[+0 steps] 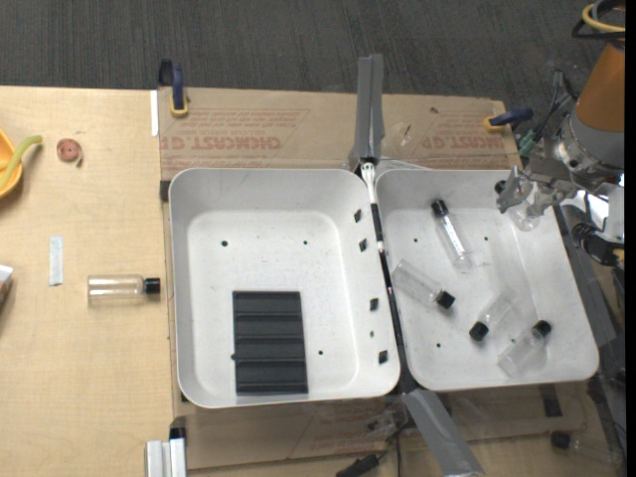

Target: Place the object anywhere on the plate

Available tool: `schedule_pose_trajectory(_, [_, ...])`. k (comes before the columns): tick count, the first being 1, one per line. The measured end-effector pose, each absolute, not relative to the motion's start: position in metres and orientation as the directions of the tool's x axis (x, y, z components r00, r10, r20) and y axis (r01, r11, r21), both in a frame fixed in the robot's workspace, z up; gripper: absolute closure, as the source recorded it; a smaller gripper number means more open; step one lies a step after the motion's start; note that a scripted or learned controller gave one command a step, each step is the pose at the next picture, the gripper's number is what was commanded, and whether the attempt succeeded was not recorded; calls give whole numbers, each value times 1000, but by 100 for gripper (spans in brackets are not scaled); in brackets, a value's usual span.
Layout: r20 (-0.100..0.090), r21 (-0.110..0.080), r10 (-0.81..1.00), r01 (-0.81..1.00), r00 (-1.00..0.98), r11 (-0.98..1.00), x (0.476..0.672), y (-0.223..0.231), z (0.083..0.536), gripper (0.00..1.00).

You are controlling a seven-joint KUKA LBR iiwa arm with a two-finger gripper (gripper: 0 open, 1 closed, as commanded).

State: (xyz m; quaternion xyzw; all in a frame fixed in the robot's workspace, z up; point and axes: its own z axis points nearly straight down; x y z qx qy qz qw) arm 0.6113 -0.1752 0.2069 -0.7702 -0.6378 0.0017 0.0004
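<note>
In the left bin (189, 296) a black ribbed plate (269, 343) lies flat near the front wall. The right bin (586, 356) holds four clear vials with black caps: one (524, 346) at the front right, one (494, 319) just left of it, one (426, 284) toward the bin's left side, and a slim one (448, 229) farther back. The pincer (524, 203) hangs over the right bin's far right corner; whether it is spread or pressed together I cannot tell. A fifth vial (123, 287) lies on the bench (79, 366), left of both bins.
</note>
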Motion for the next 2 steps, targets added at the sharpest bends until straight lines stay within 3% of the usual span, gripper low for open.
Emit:
schedule_pose_trajectory(1, [-2, -3, 982, 982, 187, -187, 611, -175, 207, 0])
schedule_pose_trajectory(2, [-2, -1, 941, 941, 338, -338, 659, -213, 204, 0])
